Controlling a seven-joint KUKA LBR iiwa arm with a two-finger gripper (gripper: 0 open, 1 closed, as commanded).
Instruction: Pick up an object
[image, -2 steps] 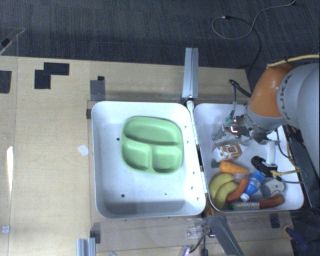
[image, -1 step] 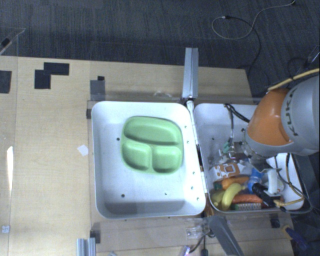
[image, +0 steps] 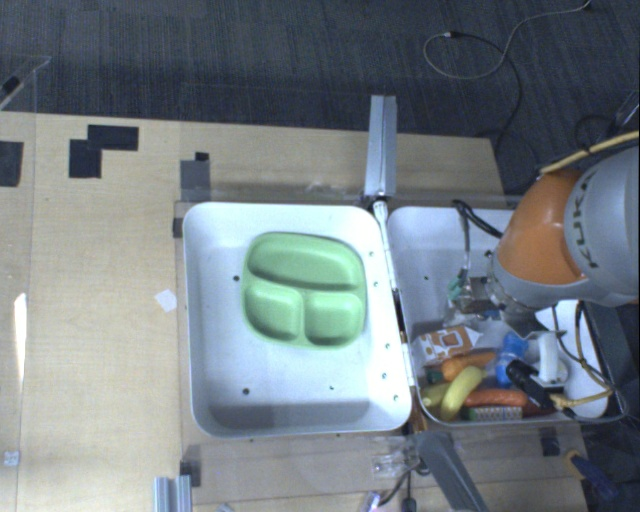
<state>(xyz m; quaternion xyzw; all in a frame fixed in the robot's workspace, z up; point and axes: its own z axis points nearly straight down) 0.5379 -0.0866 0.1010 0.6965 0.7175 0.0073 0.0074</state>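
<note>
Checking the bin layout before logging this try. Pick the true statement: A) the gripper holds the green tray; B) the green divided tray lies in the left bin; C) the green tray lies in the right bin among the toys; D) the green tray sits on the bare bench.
B: the green divided tray lies flat inside the left bin, while the pile of small items sits in the right bin.

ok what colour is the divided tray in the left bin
Light green; the divided tray lies in the left bin, seen clearly in the camera view.
</note>
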